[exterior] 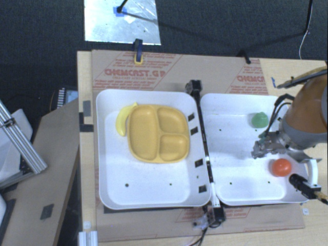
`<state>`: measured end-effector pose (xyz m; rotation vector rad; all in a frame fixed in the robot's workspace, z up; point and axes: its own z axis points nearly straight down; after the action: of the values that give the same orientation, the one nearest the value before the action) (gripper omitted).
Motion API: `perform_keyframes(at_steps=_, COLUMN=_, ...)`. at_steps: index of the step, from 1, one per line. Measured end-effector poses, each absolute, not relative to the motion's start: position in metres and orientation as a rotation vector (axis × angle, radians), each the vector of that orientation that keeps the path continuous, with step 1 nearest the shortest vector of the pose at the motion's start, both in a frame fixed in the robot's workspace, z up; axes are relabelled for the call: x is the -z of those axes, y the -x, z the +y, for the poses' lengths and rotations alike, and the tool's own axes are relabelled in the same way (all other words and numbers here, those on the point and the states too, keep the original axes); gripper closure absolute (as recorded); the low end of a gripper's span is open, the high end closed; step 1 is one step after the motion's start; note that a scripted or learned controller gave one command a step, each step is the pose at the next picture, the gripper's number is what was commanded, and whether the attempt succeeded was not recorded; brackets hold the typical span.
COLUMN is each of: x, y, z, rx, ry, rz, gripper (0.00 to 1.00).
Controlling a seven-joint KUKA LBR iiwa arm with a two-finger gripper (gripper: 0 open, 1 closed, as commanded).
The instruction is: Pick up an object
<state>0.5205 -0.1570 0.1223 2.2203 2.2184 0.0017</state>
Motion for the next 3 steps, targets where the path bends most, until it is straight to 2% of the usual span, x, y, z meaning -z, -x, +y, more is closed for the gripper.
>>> perform_keyframes(at_steps=2, x=-0.215, y=-0.521, z=-0.161, rx=-0.005, ry=-2.212, rz=2.221, gripper=1.0)
perform_keyframes(at_steps=3, x=-0.223, y=-0.546, z=-0.107, rx=-0.006, ry=-2.209, rz=2.232, gripper=1.0)
